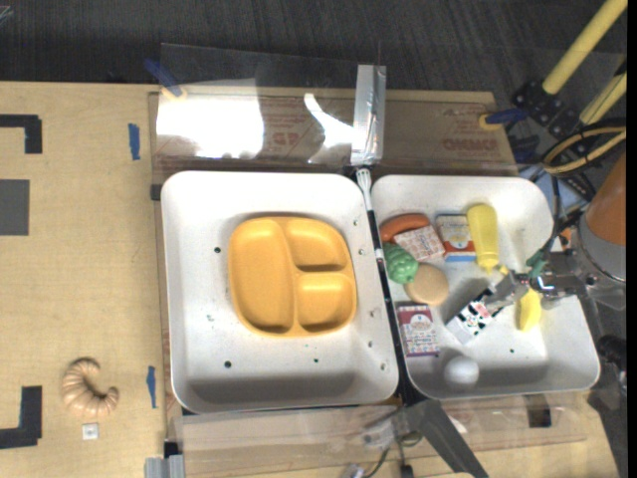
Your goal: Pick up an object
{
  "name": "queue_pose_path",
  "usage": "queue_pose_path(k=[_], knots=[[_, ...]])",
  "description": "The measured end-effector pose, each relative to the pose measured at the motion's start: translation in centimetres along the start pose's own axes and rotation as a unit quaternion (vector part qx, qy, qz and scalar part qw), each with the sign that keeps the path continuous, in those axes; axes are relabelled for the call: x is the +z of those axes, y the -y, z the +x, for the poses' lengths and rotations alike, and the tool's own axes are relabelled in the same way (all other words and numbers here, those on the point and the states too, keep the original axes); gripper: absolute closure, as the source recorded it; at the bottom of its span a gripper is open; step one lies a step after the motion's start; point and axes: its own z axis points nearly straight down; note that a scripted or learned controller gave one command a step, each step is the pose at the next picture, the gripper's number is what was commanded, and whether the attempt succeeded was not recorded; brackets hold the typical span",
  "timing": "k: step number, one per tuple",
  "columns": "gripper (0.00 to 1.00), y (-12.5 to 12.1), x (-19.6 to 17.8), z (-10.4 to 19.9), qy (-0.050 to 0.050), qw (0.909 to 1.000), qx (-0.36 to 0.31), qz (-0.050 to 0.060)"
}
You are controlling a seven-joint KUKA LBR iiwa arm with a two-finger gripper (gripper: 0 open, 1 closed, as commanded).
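The right bin (523,364) holds several small items: a yellow bottle (483,233), a red sausage (402,224), a green broccoli piece (401,264), a tan round bun (429,285), a red packet (418,329), a white ball (461,370) and a small yellow piece (529,310). My gripper (480,312) reaches in from the right, low over the middle of this bin. It sits just right of the bun and left of the small yellow piece. A black-and-white bit shows at its tip; I cannot tell what it is.
The left bin (189,267) carries a yellow divided plate (294,272). A tan curled toy (88,386) lies on the bench at the far left. Two printed packets (438,239) lie between sausage and bottle. Cables and yellow bars (582,38) sit at the upper right.
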Motion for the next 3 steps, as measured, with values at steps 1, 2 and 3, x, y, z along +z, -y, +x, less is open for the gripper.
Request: queue_pose_path(k=[1,2,3], knots=[[0.0,-4.3,7.6,-5.0,0.0,1.0,-0.006,-0.002],[1.0,-4.2,6.8,-5.0,-0.001,1.0,-0.005,-0.001],[1.0,-8.8,-1.1,3.9,0.0,0.9936,0.113,-0.003]])
